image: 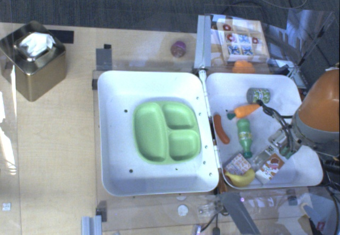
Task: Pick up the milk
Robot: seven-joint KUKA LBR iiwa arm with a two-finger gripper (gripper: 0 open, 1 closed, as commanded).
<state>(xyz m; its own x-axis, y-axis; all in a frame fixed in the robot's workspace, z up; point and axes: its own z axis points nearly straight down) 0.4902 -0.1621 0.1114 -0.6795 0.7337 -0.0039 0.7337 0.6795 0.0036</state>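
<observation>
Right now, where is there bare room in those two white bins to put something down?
The left white bin has bare floor all around the green divided plate. The right white bin is crowded: green bottle, carrot, banana. Its bare patches lie near the top left corner and the right rim.

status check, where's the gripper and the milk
Gripper low in right bin, grip unclear. Milk carton flat near front edge, just below gripper. Banana and small box beside it.

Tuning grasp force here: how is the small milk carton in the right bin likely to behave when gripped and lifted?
The milk carton looks like a small boxy pack lying on its side, so it probably won't roll. Its flat faces should suit the gripper, though thin walls may dent under a hard squeeze. It lies close to the banana, so a push could nudge that too.
</observation>
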